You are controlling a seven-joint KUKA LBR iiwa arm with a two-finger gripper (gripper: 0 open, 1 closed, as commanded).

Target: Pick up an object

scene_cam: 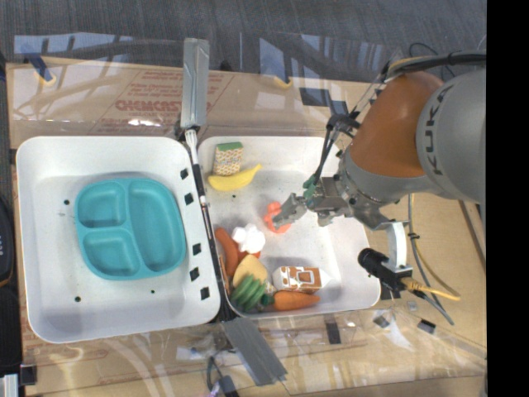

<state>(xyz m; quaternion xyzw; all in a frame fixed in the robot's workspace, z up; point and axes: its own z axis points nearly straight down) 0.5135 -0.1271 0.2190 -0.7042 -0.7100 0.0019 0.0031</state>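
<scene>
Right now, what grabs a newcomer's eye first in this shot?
The big grey arm with its orange band reaching in from the right, its gripper low over the right bin next to a small orange-red toy. Then the teal divided plate lying alone in the left bin. Last, the toy food in the right bin: a banana near the far edge, a carrot at the near edge.
</scene>
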